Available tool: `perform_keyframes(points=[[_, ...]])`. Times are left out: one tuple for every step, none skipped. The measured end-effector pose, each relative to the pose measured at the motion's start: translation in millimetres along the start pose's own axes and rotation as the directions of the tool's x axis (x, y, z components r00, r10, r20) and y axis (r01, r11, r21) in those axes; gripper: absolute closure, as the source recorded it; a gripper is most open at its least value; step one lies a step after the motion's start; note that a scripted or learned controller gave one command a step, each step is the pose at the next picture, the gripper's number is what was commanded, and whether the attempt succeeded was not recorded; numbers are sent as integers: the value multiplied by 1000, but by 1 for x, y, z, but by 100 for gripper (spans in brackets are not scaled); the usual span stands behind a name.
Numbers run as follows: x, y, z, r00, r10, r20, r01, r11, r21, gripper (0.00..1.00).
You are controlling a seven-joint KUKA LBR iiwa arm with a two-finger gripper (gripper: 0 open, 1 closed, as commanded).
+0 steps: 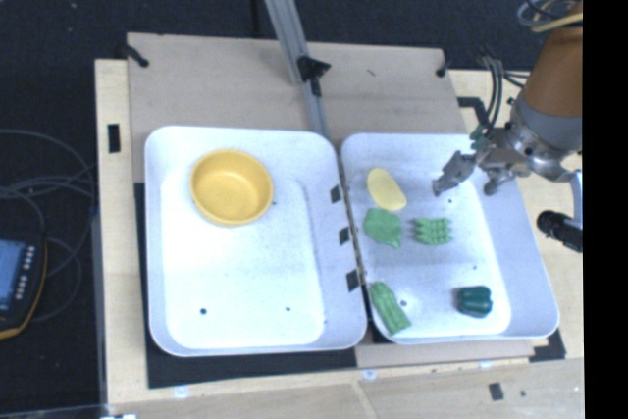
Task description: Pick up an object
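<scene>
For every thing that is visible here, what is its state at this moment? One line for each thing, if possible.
gripper: open, above the right bin, holding nothing
yellow bowl: upright in the left bin
yellow piece: lying in the right bin, untouched
green leafy piece: lying just below the yellow piece
small light green piece: lying loose near the bin's middle
long green piece: lying by the bin's near left corner
dark green piece: resting near the bin's front edge

Two bins side by side on bench (113, 211), inner edges touching. Left bin (245, 309): bowl (232, 186) in its far-left corner. Right bin (510, 250): oval piece (386, 189) near far-left corner, leafy piece (384, 228) just in front of it, ridged piece (431, 231) just right of that. Long piece (390, 306) at near-left corner, dark piece (473, 300) toward near-right corner. My gripper (472, 176) over the far-right part.
</scene>
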State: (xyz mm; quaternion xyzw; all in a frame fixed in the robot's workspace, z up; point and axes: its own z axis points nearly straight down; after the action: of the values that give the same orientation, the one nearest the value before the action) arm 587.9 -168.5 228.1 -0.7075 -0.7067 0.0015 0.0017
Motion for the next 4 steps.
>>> perform_keyframes(points=[[-7, 7, 53, 1000, 0, 0, 0, 1000, 0, 0], [-7, 10, 95, 1000, 0, 0, 0, 1000, -1, 0], [-8, 11, 82, 1000, 0, 1, 0, 1000, -7, 100], [-16, 14, 22, 1000, 0, 2, 0, 1000, -10, 100]])
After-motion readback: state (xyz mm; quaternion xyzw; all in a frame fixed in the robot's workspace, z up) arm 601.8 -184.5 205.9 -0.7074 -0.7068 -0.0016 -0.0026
